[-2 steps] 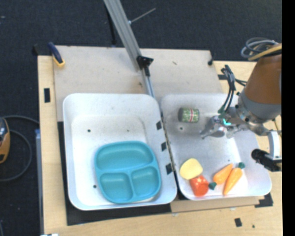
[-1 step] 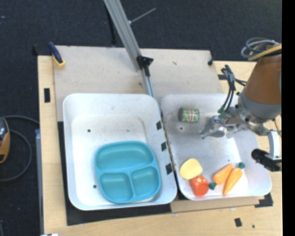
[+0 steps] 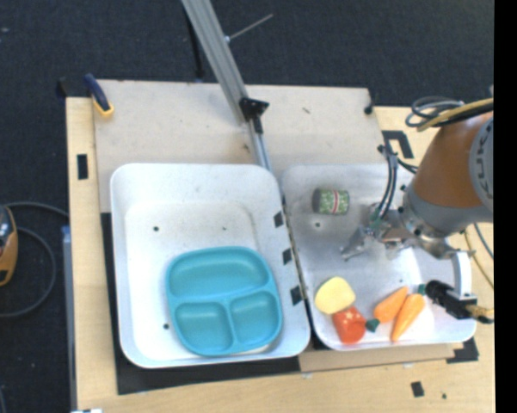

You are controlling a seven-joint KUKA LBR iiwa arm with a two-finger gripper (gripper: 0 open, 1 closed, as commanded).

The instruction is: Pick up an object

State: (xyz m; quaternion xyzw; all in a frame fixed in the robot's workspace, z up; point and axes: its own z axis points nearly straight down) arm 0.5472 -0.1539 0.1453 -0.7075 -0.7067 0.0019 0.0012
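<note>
while over right bin [image 3: 327, 231], fingers [image 3: 358, 246]

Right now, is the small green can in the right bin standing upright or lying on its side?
Lying on its side: the green can shows its long side, with its ends facing sideways.

2 shallow white plastic bins [image 3: 198, 188] hold a turquoise divided plastic tray [image 3: 224, 299], a green-labelled can [image 3: 330, 200], a yellow toy lemon [image 3: 334, 295], a red pepper [image 3: 350, 325] and 2 orange carrots [image 3: 400, 310].
</note>
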